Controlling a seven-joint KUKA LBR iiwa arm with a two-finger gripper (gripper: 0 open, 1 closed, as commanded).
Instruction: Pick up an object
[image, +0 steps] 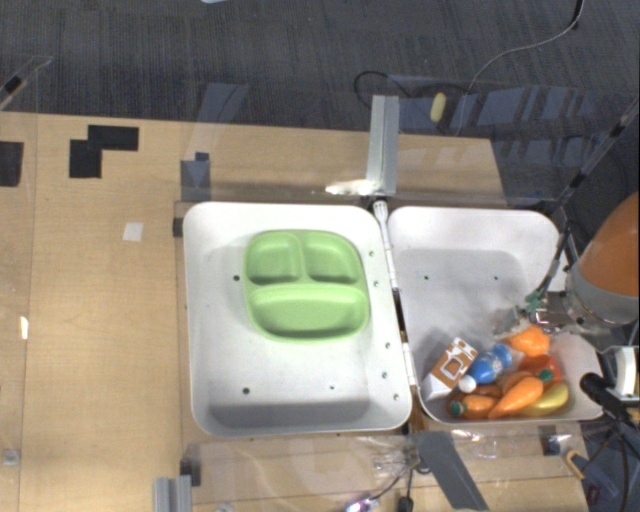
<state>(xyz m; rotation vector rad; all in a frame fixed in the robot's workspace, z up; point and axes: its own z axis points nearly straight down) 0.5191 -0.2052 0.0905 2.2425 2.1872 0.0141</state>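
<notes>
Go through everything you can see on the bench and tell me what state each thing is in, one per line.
Green divided plate: lying flat in the left bin, compartments bare.
Toy pile: heaped in the near corner of the right bin.
Carrot: lying on its side in the pile.
Small box: tilted at the pile's left edge.
Gripper: low over the pile's far right side, holding nothing I can see.

Two shallow white bins (290, 410) (470, 250); one green three-compartment plastic plate (305, 283); one heap of small toy foods (500, 380), too jumbled to count.
</notes>
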